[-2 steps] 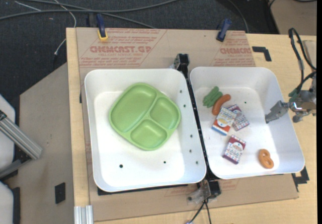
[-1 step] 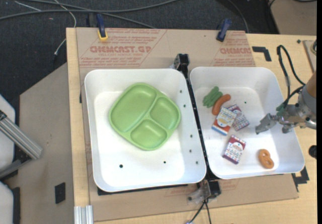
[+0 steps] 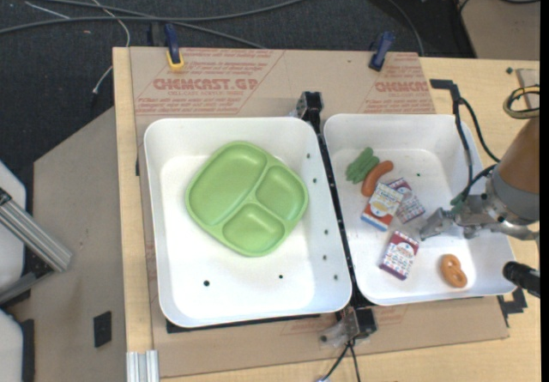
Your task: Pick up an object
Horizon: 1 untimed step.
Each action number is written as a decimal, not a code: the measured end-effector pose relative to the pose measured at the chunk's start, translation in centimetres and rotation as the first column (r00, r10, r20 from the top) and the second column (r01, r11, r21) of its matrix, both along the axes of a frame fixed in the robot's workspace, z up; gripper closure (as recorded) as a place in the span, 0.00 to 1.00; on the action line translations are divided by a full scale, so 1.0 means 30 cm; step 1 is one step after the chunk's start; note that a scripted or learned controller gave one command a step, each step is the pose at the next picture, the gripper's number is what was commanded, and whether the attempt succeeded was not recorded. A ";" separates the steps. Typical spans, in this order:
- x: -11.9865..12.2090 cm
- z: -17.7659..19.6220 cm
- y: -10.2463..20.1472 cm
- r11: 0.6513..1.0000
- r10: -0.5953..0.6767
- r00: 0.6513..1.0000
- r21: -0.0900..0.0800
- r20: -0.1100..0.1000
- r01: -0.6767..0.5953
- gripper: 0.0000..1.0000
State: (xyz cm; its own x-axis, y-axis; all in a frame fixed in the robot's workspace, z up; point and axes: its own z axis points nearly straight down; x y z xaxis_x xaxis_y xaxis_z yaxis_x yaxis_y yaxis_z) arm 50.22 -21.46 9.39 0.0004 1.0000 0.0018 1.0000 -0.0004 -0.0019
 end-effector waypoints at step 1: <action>0.003 0.037 -0.001 1.000 -0.001 1.000 -0.001 0.003 0.001 1.00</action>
